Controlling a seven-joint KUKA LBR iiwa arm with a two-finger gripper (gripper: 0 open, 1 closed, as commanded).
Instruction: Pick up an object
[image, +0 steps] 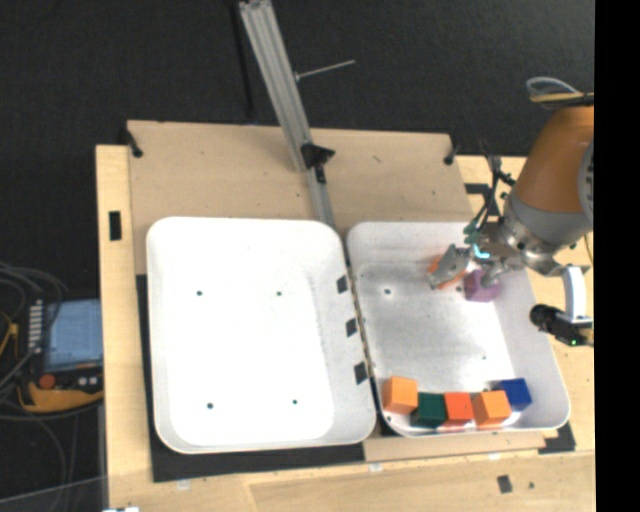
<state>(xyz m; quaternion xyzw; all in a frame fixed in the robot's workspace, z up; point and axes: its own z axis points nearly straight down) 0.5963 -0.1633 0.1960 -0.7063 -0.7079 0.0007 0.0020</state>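
Gripper (468, 262) sits over the right bin (440, 340), toward its two o'clock corner, hanging from the grey wrist with the orange band (560, 160) rising behind it at the view's right. I can't tell from this angle how it is set, or whether anything is held in it.

Starting nearest me, along the right bin's six o'clock wall, I see a row of blocks packed close: an orange block (402, 393) at the seven o'clock end, a dark green block (431, 409) just beside it, then a red-orange block (458, 406), another orange block (490, 406), and a blue block (515, 392) at the five o'clock end. They look to be touching or nearly so.

Moving up the bin, its middle floor shows only speckled white. Farther on, just under the gripper, a purple object (484, 288) lies on the floor, and a small orange piece (440, 265) sits at the gripper's nine o'clock side; I can't make out whether either one is in contact with the tool.

At nine o'clock from all this is the left bin (250, 330), side by side with the right one. Beyond both, at twelve o'clock, a metal post (285, 90) slants up from the bench (200, 170).
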